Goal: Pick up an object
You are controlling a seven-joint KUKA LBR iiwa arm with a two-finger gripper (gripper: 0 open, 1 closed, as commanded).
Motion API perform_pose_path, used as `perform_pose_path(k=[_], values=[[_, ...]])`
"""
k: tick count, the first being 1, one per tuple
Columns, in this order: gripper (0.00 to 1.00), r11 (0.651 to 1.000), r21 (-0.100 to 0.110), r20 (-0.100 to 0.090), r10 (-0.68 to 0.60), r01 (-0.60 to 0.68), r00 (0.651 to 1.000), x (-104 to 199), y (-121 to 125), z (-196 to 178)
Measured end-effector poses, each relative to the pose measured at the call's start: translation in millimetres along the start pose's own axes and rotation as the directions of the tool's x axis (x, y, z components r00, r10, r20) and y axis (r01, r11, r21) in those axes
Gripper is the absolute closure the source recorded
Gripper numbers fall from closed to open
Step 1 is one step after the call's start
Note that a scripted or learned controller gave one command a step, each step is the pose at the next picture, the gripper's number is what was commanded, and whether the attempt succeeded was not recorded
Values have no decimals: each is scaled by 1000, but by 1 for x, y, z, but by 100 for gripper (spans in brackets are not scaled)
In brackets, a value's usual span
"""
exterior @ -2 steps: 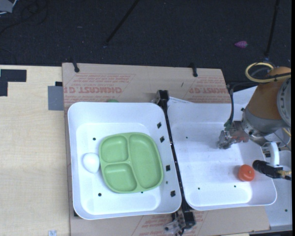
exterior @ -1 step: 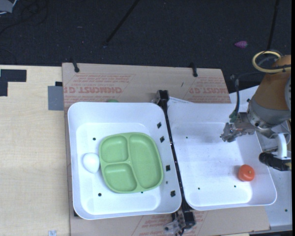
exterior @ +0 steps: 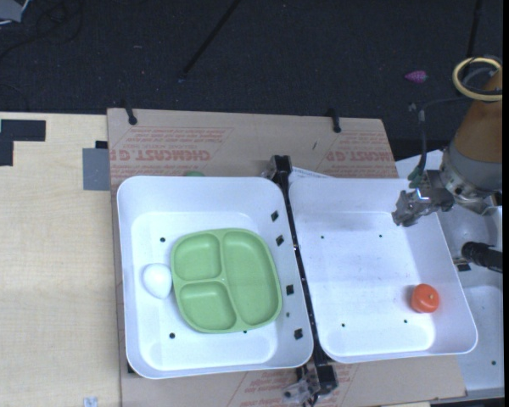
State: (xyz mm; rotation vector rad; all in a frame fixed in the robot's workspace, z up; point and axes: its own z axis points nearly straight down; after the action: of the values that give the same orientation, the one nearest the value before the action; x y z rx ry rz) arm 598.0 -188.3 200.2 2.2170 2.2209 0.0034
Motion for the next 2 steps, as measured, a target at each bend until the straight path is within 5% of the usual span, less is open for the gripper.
perform_pose_path(k=[1,2], values=[[100,1000,4,-1,0,0,1000,-1,0,-20],[100,1000,6,-4,-4,4,1000,61,8,-26]])
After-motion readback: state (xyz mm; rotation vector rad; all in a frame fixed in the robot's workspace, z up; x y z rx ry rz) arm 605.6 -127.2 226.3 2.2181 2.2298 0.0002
